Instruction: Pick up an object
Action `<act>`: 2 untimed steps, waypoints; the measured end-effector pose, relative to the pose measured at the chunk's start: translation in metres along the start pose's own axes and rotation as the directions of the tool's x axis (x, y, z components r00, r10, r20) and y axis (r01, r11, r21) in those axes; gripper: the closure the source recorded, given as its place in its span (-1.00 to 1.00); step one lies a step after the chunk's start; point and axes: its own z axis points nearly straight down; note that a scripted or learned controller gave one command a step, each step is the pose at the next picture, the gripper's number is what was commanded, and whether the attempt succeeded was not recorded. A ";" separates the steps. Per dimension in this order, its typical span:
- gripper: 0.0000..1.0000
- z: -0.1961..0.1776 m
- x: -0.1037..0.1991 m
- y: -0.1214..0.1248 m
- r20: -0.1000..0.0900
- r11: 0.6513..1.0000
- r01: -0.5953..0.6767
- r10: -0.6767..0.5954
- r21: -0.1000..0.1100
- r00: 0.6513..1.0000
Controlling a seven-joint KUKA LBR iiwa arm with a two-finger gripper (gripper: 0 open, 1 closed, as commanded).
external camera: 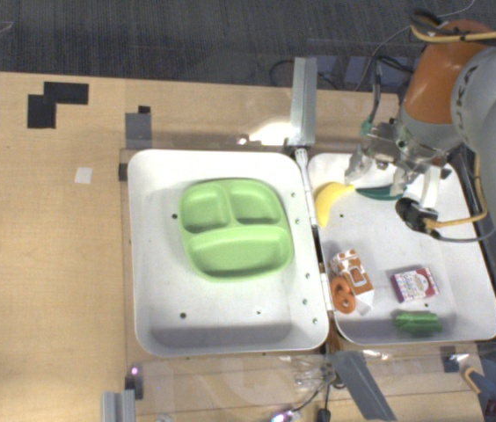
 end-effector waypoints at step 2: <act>-1.00 0.012 -0.060 0.017 0.001 0.995 0.100 -0.100 0.000 0.995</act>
